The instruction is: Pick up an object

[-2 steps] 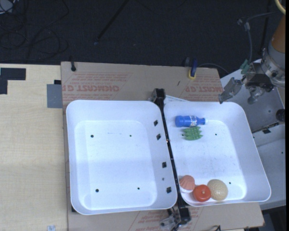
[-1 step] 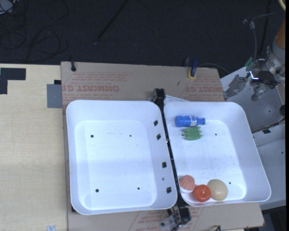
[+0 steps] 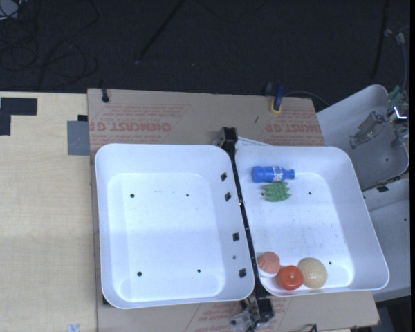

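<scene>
The right bin [image 3: 346,185] holds several small objects. A blue bottle [image 3: 272,174] lies on its side near the bin's far wall, and a green leafy toy [image 3: 277,192] lies just in front of it. In the near corner a pink shell-like piece [image 3: 268,262], a red-orange round fruit [image 3: 290,277] and a tan ball [image 3: 312,272] sit close together. A grey part of the arm [image 3: 380,137] stands past the right bin's far right corner, outside the bin.
The left bin [image 3: 162,164] adjoins the right one along a black divider with clips [image 3: 236,206]. Both rest on a cardboard sheet [image 3: 194,120] over a pale wooden bench [image 3: 34,206]. A blue and yellow clamp [image 3: 277,100] sits at the cardboard's far edge.
</scene>
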Motion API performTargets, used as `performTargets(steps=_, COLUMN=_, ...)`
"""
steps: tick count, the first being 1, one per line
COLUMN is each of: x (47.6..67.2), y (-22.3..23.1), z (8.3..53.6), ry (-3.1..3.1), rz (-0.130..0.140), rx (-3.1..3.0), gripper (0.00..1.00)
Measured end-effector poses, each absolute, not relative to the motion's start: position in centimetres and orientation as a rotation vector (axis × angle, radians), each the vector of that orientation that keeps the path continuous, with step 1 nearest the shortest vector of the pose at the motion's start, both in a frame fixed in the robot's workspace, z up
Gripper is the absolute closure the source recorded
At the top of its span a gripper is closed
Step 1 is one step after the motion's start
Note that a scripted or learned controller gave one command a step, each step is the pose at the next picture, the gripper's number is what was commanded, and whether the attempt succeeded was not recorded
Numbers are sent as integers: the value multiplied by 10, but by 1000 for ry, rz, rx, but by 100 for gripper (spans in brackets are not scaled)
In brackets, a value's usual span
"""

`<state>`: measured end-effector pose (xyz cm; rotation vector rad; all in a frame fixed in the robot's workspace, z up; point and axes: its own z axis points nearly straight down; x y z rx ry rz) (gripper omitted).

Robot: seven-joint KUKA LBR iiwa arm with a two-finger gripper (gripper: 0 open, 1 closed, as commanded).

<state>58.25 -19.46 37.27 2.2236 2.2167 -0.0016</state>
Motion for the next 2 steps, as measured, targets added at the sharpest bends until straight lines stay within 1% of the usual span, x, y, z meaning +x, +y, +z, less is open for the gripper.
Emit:
performTargets(steps=1, x=545, y=-215, z=423, ry=2216, rz=1, rx=2222, gripper=0)
performTargets(steps=2, x=547, y=-214, z=429, ry=2223, rz=-4, rx=2221, gripper=100)
